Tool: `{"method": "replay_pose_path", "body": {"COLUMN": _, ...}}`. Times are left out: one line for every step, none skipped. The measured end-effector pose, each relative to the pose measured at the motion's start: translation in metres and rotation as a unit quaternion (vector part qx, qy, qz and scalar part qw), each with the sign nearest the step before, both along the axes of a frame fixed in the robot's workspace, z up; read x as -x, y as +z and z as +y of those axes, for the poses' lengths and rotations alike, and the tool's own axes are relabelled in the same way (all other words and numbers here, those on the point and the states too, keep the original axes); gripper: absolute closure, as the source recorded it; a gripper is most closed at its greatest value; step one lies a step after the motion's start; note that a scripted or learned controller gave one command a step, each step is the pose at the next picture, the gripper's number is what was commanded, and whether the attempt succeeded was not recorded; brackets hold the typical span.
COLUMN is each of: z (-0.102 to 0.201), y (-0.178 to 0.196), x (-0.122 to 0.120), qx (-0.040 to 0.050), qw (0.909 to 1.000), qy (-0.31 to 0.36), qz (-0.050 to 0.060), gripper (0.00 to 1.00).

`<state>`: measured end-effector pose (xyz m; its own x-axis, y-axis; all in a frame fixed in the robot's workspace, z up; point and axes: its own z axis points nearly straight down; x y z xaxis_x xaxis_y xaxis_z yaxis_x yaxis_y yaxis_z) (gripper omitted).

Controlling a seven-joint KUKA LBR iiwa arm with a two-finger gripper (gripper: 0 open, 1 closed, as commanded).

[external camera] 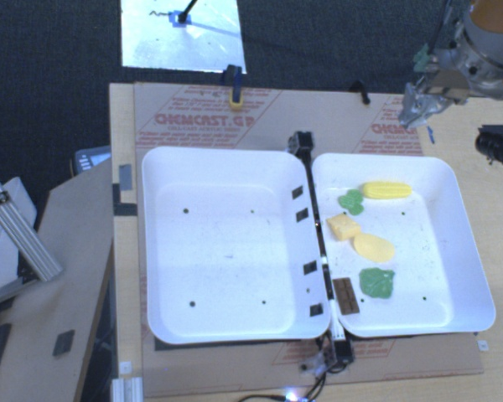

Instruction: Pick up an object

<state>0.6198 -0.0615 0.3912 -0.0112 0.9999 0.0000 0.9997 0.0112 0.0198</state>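
My gripper (412, 111) hangs high at the upper right, above the bench behind the right bin (453, 178), with nothing seen between its fingers. In the right bin lie a yellow corn cob (386, 191), a small green leafy piece (350, 201), a yellow cheese wedge (344, 226), a pale yellow oval piece (374, 247), a larger green leafy piece (376, 283) and a brown block (345, 296) near the bin's left wall.
The left bin (163, 182) stands beside the right one, joined by a black hinge strip (312, 216). Both rest on a cardboard sheet (201, 120). A shiny metal plate (180, 23) lies at the back left.
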Motion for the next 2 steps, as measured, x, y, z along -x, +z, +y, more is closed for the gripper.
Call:
{"method": "replay_pose_path", "body": {"z": 0.065, "y": -0.13, "x": -0.046, "qx": -0.0008, "qw": 0.9999, "qy": 0.0, "qz": 0.011, "gripper": 1.0}}
{"method": "replay_pose_path", "body": {"z": 0.147, "y": 0.025, "x": -0.016, "qx": -0.0015, "qw": 1.0, "qy": 0.0, "qz": 0.002, "gripper": 1.0}}
